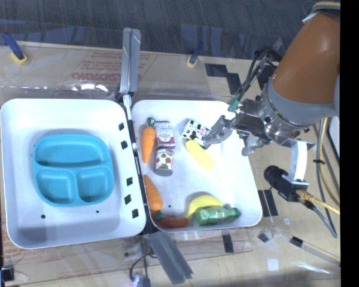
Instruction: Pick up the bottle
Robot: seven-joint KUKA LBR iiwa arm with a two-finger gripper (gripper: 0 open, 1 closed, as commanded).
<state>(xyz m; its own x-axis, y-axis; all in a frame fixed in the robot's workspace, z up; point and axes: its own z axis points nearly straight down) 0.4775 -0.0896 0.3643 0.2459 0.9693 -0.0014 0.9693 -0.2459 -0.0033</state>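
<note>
A grey arm with a broad orange band, black cables, and a metallic tool.

Even overhead light, slightly soft focus, glare on white bins, faint shadows, dim carpet at top.

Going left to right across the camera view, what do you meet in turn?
Blue tray → upper carrot → red carton → yellow corn piece → pincer. The green bottle lies lower, at the right bin's near edge.
</note>
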